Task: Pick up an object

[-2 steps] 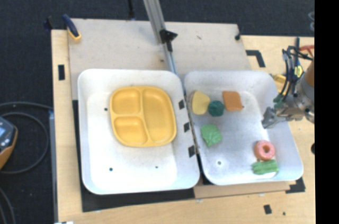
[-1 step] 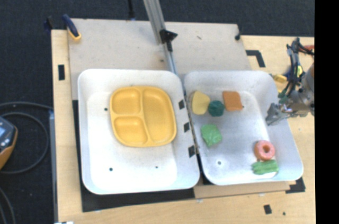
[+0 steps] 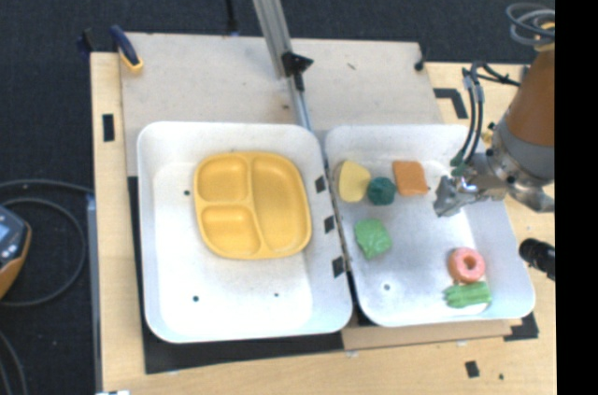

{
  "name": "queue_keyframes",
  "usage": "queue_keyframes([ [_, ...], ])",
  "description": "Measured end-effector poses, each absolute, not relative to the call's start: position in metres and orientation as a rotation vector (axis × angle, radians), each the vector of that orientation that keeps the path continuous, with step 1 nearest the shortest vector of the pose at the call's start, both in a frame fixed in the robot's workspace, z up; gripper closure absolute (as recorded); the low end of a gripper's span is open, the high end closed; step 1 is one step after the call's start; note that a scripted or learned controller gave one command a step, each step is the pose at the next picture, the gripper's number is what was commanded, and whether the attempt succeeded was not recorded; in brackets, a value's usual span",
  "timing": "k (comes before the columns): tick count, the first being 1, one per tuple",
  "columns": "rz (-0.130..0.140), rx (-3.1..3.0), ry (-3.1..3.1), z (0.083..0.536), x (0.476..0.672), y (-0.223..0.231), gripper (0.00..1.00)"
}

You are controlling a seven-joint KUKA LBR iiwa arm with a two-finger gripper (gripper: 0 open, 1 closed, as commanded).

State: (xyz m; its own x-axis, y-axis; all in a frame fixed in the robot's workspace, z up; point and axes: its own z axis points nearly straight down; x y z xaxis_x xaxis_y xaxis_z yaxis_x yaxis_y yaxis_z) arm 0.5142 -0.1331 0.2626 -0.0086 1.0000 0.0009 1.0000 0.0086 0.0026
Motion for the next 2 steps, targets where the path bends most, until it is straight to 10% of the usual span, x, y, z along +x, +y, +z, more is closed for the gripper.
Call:
queue_keyframes([
  [2,0.005,2.210,2.230,0.275,0.528,-0.026,1.00],
])
